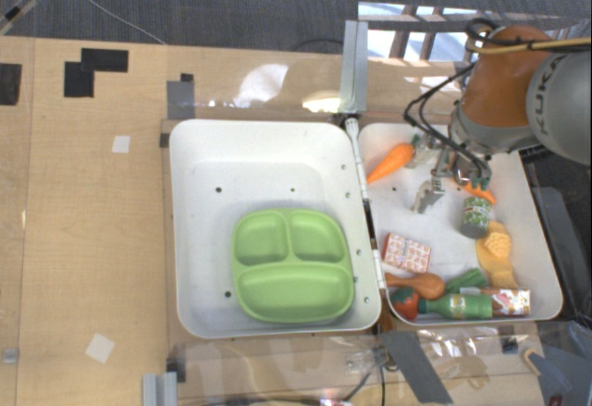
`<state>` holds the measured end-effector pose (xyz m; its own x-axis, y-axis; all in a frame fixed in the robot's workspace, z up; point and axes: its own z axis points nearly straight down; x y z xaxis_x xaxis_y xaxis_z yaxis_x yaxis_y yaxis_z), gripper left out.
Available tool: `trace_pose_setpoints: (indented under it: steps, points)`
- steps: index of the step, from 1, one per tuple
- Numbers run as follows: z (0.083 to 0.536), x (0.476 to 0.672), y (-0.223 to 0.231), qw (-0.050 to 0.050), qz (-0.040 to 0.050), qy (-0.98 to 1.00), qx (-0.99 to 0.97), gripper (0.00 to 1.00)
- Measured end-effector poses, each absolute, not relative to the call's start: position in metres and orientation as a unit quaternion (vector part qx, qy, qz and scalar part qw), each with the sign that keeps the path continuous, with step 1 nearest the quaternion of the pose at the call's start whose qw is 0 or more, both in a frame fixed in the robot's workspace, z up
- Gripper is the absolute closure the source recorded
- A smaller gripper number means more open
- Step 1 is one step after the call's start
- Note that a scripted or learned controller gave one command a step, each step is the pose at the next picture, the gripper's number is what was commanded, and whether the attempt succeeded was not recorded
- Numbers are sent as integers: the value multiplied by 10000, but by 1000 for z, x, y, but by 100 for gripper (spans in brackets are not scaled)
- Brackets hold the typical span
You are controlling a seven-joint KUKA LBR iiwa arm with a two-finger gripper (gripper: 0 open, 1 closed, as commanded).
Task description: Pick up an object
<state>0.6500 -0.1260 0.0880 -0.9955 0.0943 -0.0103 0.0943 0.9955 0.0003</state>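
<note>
While the hand hangs over the right bin, its two fingers stand slightly apart with nothing between them. An orange carrot lies just left of it, a small green can just right (cables partly hide the wrist). Nearer the front wall sit a checkered packet and a green bottle. A green divided plate occupies the left bin.
</note>
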Motion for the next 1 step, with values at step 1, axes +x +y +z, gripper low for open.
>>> trace_pose_setpoints:
  steps: [1]
  points:
    - [89, 606, -160, 56, -5, 9970, 771, 0]
